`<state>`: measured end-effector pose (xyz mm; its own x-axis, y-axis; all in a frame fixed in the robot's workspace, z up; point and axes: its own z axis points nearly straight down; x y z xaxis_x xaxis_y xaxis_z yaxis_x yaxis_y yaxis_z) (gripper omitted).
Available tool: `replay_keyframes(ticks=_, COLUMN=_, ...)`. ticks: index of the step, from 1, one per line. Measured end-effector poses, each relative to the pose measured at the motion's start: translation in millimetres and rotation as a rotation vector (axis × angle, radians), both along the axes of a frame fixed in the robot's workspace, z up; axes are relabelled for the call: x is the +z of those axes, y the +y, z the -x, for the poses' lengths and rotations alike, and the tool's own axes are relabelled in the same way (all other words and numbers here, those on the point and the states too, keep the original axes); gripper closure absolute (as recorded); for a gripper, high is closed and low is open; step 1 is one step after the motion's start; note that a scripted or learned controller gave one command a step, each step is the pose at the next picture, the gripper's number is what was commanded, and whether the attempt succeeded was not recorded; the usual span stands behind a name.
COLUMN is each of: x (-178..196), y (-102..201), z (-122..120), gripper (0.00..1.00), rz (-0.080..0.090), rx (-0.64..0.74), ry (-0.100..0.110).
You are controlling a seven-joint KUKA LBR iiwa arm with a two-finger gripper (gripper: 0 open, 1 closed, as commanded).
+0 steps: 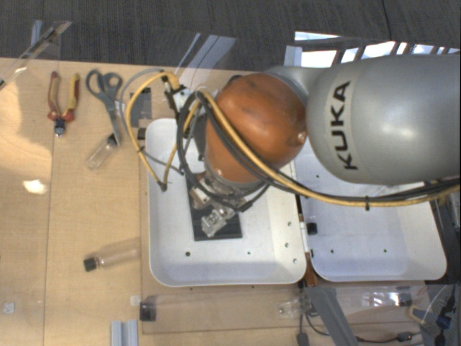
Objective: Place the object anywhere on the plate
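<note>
My arm, with its orange band [256, 128], reaches from the right over the left white bin [169, 258]. The gripper [211, 220] points down above a flat dark square plate [229, 231] lying on the bin floor near its middle. The wrist and a bundle of cables hide the plate's upper part. A pale, shiny shape sits at the gripper's tip right over the plate; I cannot tell whether it is part of the gripper or an object.
The right white bin [374, 251] lies beside the left one, partly under the arm. On the bench to the left lie red-handled pliers [61, 99], scissors [108, 96] and clear vials [103, 152] [112, 256]. Another clear tube [216, 308] lies along the front edge.
</note>
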<state>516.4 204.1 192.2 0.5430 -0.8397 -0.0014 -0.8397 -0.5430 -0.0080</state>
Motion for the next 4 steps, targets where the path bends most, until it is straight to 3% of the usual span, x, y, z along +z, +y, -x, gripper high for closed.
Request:
replay_keyframes(ticks=1, x=52, y=-29, z=-36, gripper=1.00, rz=0.000, rx=-0.014, ry=0.000)
replay_keyframes(ticks=2, x=-28, y=31, z=30, gripper=1.00, rz=0.003, rx=0.565, ry=0.002)
replay_keyframes(ticks=3, x=154, y=32, z=-16, gripper=1.00, rz=0.003, rx=0.795, ry=-0.004)
replay_keyframes(ticks=4, x=40, y=33, z=18, gripper=1.00, rz=0.003, rx=0.762, ry=0.003)
